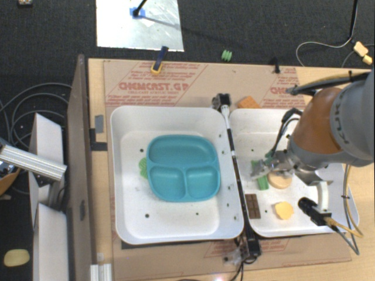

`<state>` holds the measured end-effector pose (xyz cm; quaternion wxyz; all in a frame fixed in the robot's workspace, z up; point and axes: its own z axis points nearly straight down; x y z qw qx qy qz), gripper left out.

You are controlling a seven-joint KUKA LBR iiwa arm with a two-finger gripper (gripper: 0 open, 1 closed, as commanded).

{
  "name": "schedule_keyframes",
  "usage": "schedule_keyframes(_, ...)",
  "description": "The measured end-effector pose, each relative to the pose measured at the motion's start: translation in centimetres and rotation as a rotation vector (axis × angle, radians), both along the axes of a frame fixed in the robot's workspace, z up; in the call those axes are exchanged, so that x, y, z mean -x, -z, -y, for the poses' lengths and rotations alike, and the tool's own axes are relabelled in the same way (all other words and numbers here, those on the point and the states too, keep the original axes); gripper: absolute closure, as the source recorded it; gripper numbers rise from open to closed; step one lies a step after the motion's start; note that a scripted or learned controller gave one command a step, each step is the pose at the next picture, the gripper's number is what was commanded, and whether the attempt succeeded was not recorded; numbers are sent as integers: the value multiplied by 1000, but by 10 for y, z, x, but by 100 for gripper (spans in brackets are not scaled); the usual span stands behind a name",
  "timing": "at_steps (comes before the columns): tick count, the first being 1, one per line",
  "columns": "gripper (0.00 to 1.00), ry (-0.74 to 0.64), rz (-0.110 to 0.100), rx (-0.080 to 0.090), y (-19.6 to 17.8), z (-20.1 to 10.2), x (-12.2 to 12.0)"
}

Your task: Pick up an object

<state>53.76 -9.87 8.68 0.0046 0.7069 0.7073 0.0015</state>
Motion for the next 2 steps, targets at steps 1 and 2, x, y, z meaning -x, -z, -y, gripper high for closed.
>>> schedule_keyframes(1, 100, -4, 11, -3, -15, -2, -4)
schedule_keyframes(2, 100, -13, 3, -7, -103, -81, -38)
